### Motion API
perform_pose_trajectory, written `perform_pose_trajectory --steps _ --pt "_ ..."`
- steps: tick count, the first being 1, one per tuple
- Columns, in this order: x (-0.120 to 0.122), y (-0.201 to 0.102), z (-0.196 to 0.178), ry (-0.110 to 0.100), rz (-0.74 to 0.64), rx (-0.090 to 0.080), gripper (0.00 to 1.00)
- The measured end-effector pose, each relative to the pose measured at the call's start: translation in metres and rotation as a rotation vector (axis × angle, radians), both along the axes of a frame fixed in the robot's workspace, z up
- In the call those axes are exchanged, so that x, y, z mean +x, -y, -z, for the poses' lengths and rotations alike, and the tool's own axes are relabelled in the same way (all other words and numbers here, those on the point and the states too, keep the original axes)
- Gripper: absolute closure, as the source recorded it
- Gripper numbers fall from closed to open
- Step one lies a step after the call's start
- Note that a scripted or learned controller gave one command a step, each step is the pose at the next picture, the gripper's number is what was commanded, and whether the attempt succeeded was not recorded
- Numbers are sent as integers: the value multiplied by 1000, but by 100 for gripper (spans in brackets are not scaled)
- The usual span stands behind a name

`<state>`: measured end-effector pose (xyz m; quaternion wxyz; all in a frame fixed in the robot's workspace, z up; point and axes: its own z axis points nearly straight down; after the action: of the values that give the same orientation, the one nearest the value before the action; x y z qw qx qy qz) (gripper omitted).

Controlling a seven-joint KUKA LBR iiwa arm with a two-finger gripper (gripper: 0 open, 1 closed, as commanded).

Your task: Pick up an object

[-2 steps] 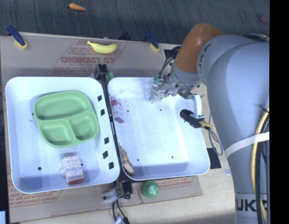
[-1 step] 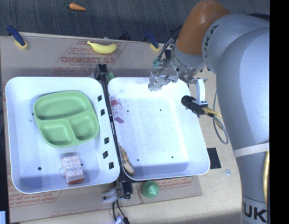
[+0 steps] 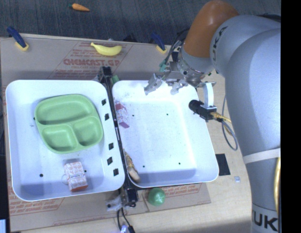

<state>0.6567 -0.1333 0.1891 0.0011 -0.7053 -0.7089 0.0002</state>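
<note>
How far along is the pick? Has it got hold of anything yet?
Nothing looks picked yet. The end effector hangs open over the far edge of the right bin with nothing between its fingers. The red-and-white packet lies by that bin's left wall, and the green tray and small box sit in the left bin. Reaching, closing and lifting are all left.

2 bins (image 3: pixel 199 171) were smooth white plastic, slightly glossy. Green divided tray (image 3: pixel 69 122) looked matt plastic. Cardboard sheet (image 3: pixel 87 57) under the bins was dull brown, printed red. Banana (image 3: pixel 107 48) looked glossy plastic. Arm shell (image 3: pixel 252 76) was smooth grey, satin sheen; orange band (image 3: pixel 205 25) glossy. Claw (image 3: pixel 162 84) was bare metal. Floor (image 3: pixel 116 8) looked like dark rough carpet.
</note>
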Motion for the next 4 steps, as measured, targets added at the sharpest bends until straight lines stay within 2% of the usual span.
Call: perform_pose_trajectory --steps 1,2,3,4 --pt "-21 41 98 -3 0 -2 0" --pt "-20 40 87 -1 -2 -3 100" --pt "1 -2 -37 5 -1 -1 100" --pt "0 -2 -34 0 0 -1 0"
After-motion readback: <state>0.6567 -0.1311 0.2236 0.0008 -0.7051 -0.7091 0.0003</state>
